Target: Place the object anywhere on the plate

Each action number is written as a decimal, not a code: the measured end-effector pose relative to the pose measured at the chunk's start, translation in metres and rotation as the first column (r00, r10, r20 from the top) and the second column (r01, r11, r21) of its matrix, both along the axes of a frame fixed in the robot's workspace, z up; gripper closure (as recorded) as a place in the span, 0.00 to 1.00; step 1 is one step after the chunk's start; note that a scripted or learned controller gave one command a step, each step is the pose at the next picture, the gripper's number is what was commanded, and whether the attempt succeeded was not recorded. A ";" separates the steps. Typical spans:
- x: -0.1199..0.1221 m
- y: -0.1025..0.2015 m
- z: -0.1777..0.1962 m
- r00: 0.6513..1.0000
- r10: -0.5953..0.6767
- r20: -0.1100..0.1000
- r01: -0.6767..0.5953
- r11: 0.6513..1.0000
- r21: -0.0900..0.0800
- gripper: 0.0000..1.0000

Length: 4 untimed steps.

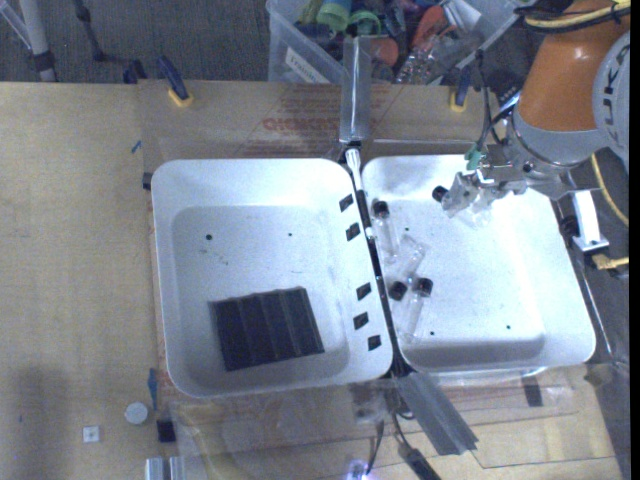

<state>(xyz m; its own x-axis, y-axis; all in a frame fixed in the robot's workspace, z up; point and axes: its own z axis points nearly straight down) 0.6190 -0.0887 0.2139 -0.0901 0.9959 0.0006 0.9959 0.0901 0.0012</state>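
A dark, ribbed rectangular plate [268, 328] lies flat in the front part of the left bin [190, 193]. In the right bin [540, 318], several clear objects with black caps [404, 260] lie close to the left wall, in a loose cluster running front to back. My gripper [463, 196] hangs over the back of the right bin, to the right of and behind that cluster. A small black tip [438, 195] shows at its left side, and I cannot tell whether that belongs to the gripper or to an object.
A metal divider bar [352, 98] runs between the bins toward the back. Behind it stands a clear tub of coloured toys [400, 13]. Black tabs [360, 290] line the left bin's right wall. Wooden bench [70, 268] extends left.
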 end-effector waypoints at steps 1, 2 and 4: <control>0.005 0.042 0.162 0.999 0.032 0.001 -0.032 0.999 -0.002 1.00; 0.048 0.064 0.211 0.925 0.381 0.005 -0.381 0.925 -0.005 1.00; 0.048 -0.135 0.223 0.678 0.735 0.003 -0.735 0.678 -0.010 1.00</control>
